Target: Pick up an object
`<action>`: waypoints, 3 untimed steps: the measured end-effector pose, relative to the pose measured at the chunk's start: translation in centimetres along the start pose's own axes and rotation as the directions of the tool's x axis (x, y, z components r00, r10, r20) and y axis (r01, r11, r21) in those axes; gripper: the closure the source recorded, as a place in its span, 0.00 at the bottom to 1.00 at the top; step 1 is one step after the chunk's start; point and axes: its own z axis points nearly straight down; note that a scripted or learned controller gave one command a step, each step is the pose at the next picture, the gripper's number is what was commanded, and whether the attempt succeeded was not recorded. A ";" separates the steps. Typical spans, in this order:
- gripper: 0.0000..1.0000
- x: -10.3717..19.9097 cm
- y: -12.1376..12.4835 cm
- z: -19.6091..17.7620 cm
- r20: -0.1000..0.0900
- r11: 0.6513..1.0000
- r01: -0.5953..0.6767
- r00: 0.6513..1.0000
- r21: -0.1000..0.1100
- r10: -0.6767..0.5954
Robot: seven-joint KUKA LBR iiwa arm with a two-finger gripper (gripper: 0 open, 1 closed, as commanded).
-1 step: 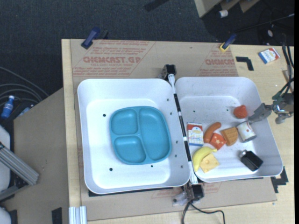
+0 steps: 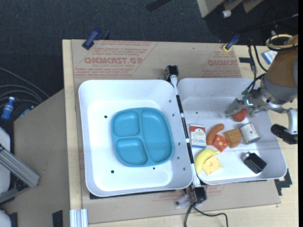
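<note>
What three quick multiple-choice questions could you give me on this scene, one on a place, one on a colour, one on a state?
1. Where is the divided plate?
A. left bin
B. right bin
C. on the cardboard

2. What colour is that plate?
A. red
B. blue
C. yellow

3. How does the banana lie relative to the cheese wedge?
A. far apart
B. in another bin
C. right against it

Answers: 1 A, it sits in the left bin. 2 B, it is plainly blue. 3 C, the two touch in the right bin.
</note>
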 end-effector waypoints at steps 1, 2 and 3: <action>1.00 -0.2 0.2 -1.4 0.006 1.000 0.001 1.000 -0.007 -0.001; 1.00 11.1 -1.1 -5.4 0.003 1.000 0.000 1.000 -0.003 0.000; 1.00 17.3 -3.7 -15.0 0.005 1.000 -0.001 1.000 -0.008 0.001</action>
